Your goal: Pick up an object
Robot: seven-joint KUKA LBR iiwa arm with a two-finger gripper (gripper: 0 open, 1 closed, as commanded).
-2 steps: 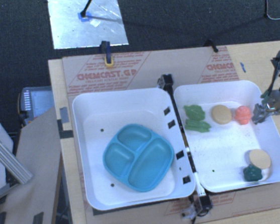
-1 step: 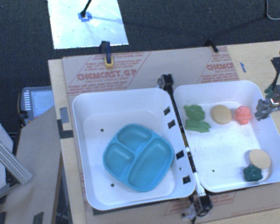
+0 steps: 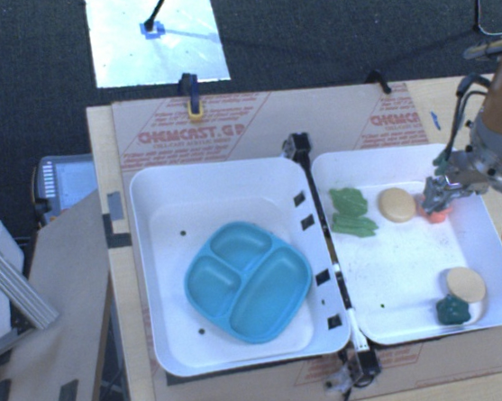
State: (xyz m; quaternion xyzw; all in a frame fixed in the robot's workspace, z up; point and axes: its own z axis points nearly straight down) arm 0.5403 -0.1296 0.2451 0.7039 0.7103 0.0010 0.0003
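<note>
A small red thing [image 3: 437,213] is seen right under the gripper [image 3: 436,194] by the right bin's [image 3: 413,334] far edge.

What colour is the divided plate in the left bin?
Light blue. The divided plate lies in the left bin, seen plainly in the camera view.
</note>
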